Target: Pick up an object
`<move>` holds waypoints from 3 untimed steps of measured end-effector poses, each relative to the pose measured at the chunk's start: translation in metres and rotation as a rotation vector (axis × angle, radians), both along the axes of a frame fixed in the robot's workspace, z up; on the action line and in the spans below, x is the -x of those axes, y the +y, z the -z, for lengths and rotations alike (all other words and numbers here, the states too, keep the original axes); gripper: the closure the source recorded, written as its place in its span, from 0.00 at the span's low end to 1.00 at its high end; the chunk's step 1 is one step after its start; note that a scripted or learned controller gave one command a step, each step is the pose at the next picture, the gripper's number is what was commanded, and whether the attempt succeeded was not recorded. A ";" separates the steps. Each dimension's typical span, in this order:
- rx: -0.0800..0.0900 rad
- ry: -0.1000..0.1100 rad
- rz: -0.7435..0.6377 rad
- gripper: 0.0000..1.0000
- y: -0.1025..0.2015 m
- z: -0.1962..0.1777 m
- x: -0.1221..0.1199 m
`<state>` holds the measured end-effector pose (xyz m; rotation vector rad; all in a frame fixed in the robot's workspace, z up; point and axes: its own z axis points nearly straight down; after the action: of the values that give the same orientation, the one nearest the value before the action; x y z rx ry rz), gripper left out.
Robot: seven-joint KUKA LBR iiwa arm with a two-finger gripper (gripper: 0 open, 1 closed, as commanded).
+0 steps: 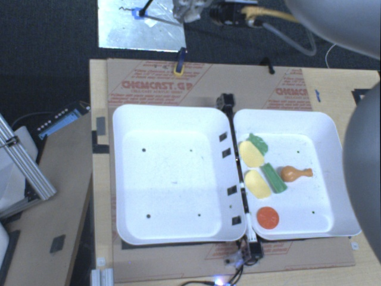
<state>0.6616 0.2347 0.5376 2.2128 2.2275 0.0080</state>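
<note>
Up top, gripper (189, 5) past bench's far edge, finger state unclear. Right bin (321, 130), left edge: two lemons, tomato (268, 218).

I have two bins side by side on a board (149, 79). In the right bin (321, 130), all the items sit toward its left wall. A corn piece (252, 154) lies farthest back, with a second corn piece (258, 184) in front of it. A bean (274, 178) lies just right of that second piece, touching it. A drumstick (295, 173) is right of the bean. A tomato (268, 218) sits nearest the front. The left bin (128, 124) adjoins.
</note>
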 end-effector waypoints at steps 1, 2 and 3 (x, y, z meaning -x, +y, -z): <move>0.001 0.005 0.000 1.00 0.000 0.002 0.035; 0.002 0.002 0.002 1.00 0.000 0.002 0.026; 0.001 0.003 0.001 1.00 0.000 0.002 0.025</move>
<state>0.6365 0.2345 0.5354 2.2141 2.2274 0.0036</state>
